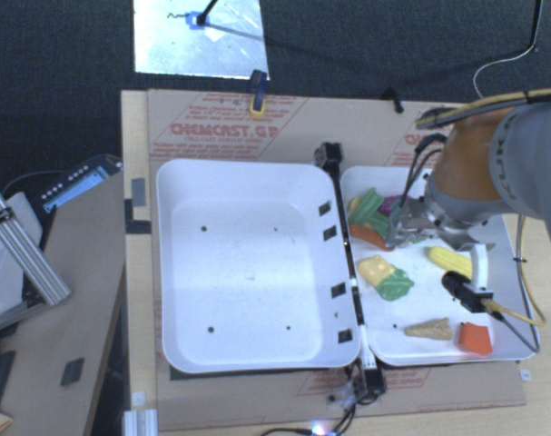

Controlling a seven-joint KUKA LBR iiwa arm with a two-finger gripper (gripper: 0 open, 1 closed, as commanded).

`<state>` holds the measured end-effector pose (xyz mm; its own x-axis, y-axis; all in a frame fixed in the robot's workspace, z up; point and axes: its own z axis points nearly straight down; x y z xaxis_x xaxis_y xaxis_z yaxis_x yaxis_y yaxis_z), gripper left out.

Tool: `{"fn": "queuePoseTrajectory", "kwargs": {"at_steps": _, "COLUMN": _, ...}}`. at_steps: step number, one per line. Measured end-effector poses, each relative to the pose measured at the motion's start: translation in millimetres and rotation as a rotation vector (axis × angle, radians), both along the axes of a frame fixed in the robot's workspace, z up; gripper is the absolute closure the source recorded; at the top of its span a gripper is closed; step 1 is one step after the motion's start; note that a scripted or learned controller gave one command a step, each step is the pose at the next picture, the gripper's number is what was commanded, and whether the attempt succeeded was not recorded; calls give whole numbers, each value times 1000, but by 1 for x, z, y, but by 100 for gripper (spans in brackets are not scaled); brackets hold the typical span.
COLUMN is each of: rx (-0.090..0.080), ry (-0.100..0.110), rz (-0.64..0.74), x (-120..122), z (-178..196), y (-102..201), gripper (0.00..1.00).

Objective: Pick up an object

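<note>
Arm (520, 157) comes in from the right, orange band over the far-right part of the right bin (420, 357), wrist angled down toward that bin's far-left area. Gripper (404, 228) sits low over the cluster at the bin's far-left; can't tell how wide it's set or if anything is between the tips, wrist body blocks it.

Right bin contents:
- green piece (368, 203) and orange piece (366, 235) at far-left, just left of the gripper, touching each other
- yellow block (375, 268) with a green leafy piece (396, 286) touching it, mid-left
- corn (449, 261) right of centre, just under the wrist
- tan wedge (429, 330) and orange-red block (476, 338) along the near wall, slightly apart

Left bin (180, 189): bare white floor, 2 bins butted together at a black clipped seam (346, 252).

Room: the cluster is tight against the right bin's left wall and far wall, little clearance there. Open floor in the right bin between the yellow block and the near items. Black cable (466, 293) hangs off the wrist over the bin's right side.
</note>
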<state>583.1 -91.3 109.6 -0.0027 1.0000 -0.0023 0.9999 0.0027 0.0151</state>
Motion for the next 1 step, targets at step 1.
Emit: {"fn": "queuePoseTrajectory", "kwargs": {"at_steps": 1, "rx": 2, "ry": 3, "rz": 6, "x": 54, "z": 80, "y": 36, "gripper": 100}}
